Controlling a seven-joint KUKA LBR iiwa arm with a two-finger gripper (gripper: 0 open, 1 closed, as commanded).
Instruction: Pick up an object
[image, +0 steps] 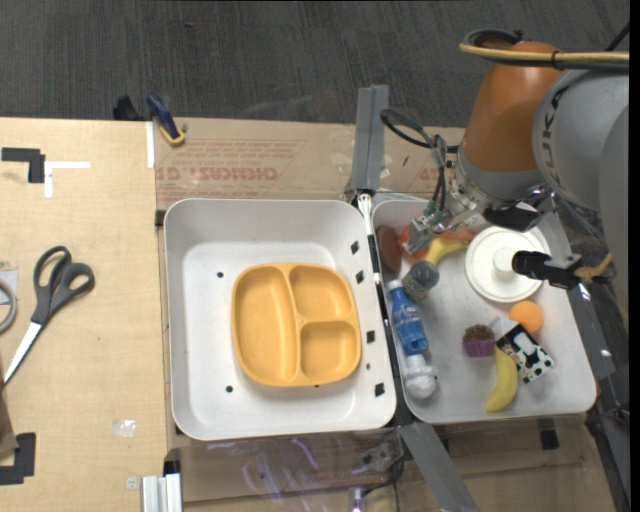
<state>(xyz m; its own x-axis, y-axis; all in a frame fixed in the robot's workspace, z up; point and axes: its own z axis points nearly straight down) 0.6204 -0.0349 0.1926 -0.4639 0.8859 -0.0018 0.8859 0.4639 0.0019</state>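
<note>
My gripper (438, 224) hangs low over the far left corner of the right bin (455, 392). Right under it lie a yellow thing (447, 245) and an orange-red thing (413, 238), so close that I cannot tell whether it touches either. A grey-green cylinder (421, 279) stands just in front of them. Along the bin's left wall lies a clear water bottle with a blue label (408, 334). Nearer the front are a purple block (479, 341), a banana (503, 380), a black-and-white spotted toy (526, 357) and an orange ball (527, 316).
The left bin (190, 330) holds a yellow divided plate (296, 323). On the wooden bench to the left lie scissors (45, 295). The arm's grey and orange body (520, 110) looms over the right bin's far edge.
</note>
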